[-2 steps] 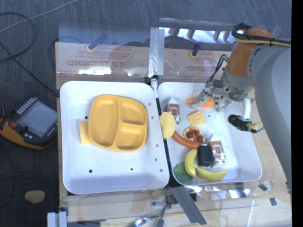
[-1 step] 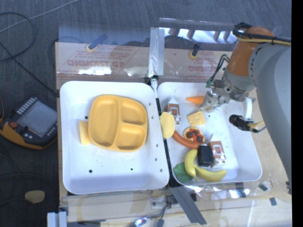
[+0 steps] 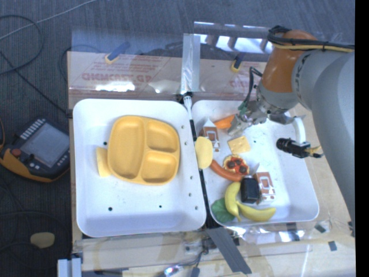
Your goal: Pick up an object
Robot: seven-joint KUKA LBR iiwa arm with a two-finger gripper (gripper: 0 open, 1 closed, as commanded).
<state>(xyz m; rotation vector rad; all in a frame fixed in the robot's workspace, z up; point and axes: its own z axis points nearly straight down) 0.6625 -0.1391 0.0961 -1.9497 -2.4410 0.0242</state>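
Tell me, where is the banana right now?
In the camera view, the banana lies at the near end of the right bin, beside a green leaf and just under a small black object.

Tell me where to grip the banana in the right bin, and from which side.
Take the banana at the middle of its lower curve, coming straight down from above. It lies flat in the bin's near corner, its free end pointing right. A black block crowds its upper side and a green leaf sits against its left end, so the near-right stretch looks easiest to straddle. The pincer is now at the bin's far side.
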